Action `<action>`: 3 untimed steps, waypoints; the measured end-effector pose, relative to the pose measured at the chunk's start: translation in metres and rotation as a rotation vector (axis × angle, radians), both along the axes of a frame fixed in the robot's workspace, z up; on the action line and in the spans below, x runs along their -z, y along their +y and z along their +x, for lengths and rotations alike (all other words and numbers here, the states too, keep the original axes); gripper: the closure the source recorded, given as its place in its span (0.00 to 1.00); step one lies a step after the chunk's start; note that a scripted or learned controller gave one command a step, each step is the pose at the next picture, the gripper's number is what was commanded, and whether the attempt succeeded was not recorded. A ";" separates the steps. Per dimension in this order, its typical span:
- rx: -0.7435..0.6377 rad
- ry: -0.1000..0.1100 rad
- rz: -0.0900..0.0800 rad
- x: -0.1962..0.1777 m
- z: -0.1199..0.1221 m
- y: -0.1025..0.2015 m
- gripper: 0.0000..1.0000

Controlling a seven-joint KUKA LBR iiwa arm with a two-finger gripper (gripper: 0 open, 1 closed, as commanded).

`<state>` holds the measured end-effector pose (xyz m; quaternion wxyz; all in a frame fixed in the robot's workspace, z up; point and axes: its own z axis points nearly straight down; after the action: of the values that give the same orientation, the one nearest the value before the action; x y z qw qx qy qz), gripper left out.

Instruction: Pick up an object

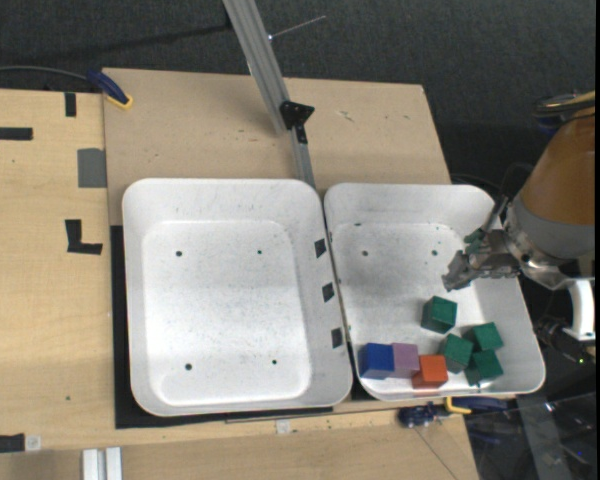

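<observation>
Arm: the grey arm with the orange band reaches in from the right, its wrist over the right rim of the right bin.
Tool: the dark two-finger tool hangs over the right part of the right bin, just above and to the right of the lone green cube; nothing is seen between its tips, and whether it is open or closed I cannot tell.
Right bin: a shallow white plastic bin, its objects gathered in the near right corner.
Lone green cube: a small dark green block sits apart from the rest, nearest the tool.
Green cluster: three more green blocks lie close together by the near right wall.
Near row: a blue cube, a pale purple cube and an orange cube sit side by side, left to right, along the near wall.
Left bin: a second shallow white plastic bin touches the right one along their shared edge.
Bench: a light wooden bench carries both bins; a grey metal bar slants down from the far side towards the seam between them.
</observation>
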<state>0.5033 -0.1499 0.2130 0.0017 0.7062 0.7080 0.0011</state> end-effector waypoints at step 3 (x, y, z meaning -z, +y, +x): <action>-0.005 0.005 0.003 -0.033 0.040 0.106 1.00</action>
<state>0.5434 -0.0442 0.2456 -0.0010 0.7045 0.7097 0.0005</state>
